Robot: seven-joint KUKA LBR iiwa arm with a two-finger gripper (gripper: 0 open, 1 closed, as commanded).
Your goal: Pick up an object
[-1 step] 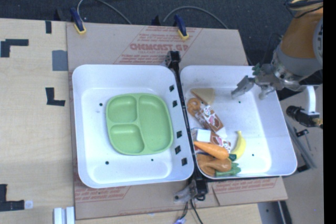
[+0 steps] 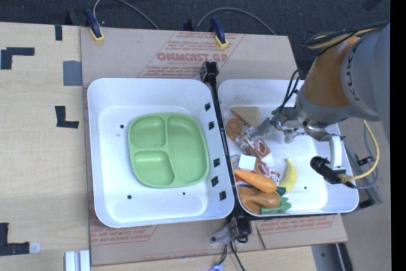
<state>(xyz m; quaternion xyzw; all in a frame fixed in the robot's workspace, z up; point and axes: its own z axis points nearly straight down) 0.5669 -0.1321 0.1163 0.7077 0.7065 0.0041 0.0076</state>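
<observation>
We saw two shallow white bins side by side on a cardboard sheet at the middle of the frame. The left bin (image 2: 104, 155) held a green divided plate (image 2: 168, 150), lying flat at its centre with three compartments facing up.

The right bin (image 2: 330, 200) held a cluster of toy food along its left half. A tan wedge (image 2: 247, 115) lay at the upper end of the cluster, and below it sat a brown round piece (image 2: 235, 130). Lower down we saw an orange carrot (image 2: 255, 179) lying crosswise, with a yellow banana (image 2: 289, 175) just to its right, standing nearly on end in the picture. A brown lumpy item (image 2: 259, 200) rested against the bin's lower wall, touching the carrot from below.

The arm (image 2: 336, 85), grey with its orange band, reached in from the right side of the frame over the right bin. The gripper (image 2: 258, 132) pointed left and sat low over the upper part of the food cluster, beside the brown round piece and a reddish-brown packet (image 2: 259, 148). We could not tell how its jaws stood or whether anything lay between them; the metal parts blurred into the items beneath.

Two clamps (image 2: 95, 28) with blue handles held the cardboard's upper edge, and cables ran across the dark floor above.
</observation>
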